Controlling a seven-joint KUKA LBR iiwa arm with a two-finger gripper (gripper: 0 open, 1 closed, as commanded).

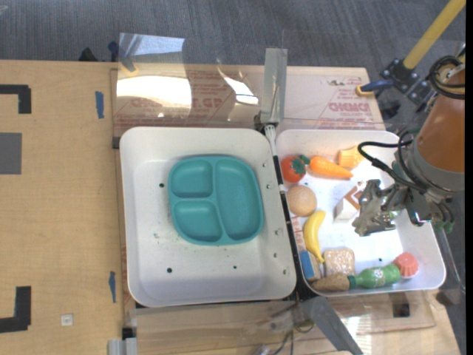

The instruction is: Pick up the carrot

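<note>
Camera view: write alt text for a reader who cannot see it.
The arm's tool hovers over the right bin, below and to the right of the orange carrot at the bin's far side, among a tomato, egg and banana. The left bin holds a teal divided plate.

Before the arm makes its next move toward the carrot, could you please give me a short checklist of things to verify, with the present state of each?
1. Carrot is in view and reachable from above, lying flat near the far side of the right bin: ok.
2. Gripper is over the carrot: not ok; it sits nearer the camera and to the right of it.
3. Gripper holds nothing: cannot tell; its fingers are too cluttered to read.
4. Room around the carrot: not ok; the tomato touches its left end and a yellow piece lies close at its right.
5. Path from gripper to carrot: cannot tell; a small white and brown piece lies between them.
</note>
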